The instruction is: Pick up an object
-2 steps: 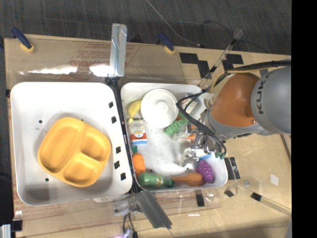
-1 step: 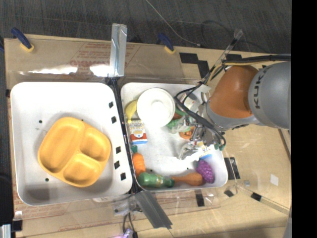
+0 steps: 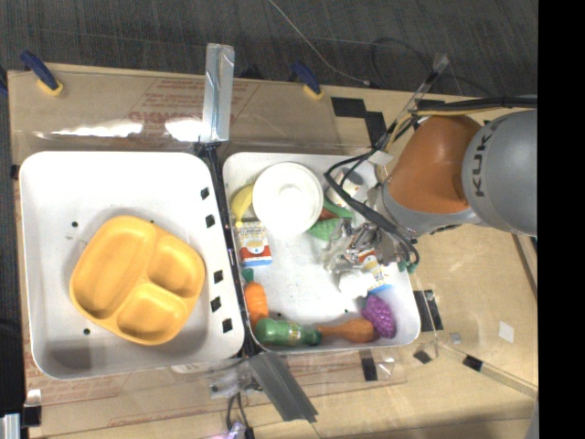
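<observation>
My gripper (image 3: pixel 352 252) reaches down into the right bin (image 3: pixel 302 291), near its right side, under the grey arm with the orange band (image 3: pixel 437 165). Around it lie several toys: a green item (image 3: pixel 325 230) just to its left, a white piece (image 3: pixel 355 283) just below it, and purple grapes (image 3: pixel 378 315) further down. A white round lid (image 3: pixel 288 198), a yellow banana (image 3: pixel 240 201) and a small carton (image 3: pixel 254 244) sit at the bin's upper left. A carrot (image 3: pixel 255 300), a green bottle-like toy (image 3: pixel 283 334) and an orange piece (image 3: pixel 347 331) lie along the lower edge.
The left bin (image 3: pixel 55 190) holds a yellow divided plate (image 3: pixel 137 277). A metal divider clip (image 3: pixel 218 90) stands between the bins at the back. Black cables (image 3: pixel 361 167) loop beside the wrist. Brown cardboard surrounds both bins.
</observation>
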{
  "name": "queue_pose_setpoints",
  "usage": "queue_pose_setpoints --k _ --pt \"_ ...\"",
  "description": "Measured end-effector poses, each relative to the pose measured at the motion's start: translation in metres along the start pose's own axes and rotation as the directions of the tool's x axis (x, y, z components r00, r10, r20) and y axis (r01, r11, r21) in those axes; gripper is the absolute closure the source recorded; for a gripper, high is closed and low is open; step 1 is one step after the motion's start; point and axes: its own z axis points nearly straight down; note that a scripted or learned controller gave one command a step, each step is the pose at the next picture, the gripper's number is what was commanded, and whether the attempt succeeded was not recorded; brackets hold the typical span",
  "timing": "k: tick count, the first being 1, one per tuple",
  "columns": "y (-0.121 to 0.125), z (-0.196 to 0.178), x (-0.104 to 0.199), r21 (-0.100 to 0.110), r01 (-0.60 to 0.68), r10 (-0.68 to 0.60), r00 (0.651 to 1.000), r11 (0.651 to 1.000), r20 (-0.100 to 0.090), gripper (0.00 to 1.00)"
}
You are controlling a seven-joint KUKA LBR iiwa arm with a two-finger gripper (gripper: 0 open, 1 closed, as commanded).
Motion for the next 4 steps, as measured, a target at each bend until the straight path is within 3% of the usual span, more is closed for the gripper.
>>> queue_pose_setpoints --k 1,2,3,4 --pt "0.002 -0.145 -0.018 0.0 -0.253 0.253 0.967 0.967 0.0 1.0" --pt "0.094 -0.08 0.033 -0.004 -0.081 0.081 0.997 0.997 -0.011 1.0" --pt "0.05 -0.121 0.004 0.0 -0.229 0.229 0.973 0.973 -0.007 1.0" --pt "0.061 -0.092 -0.064 0.003 -0.554 0.554 0.833 0.833 -0.009 1.0"
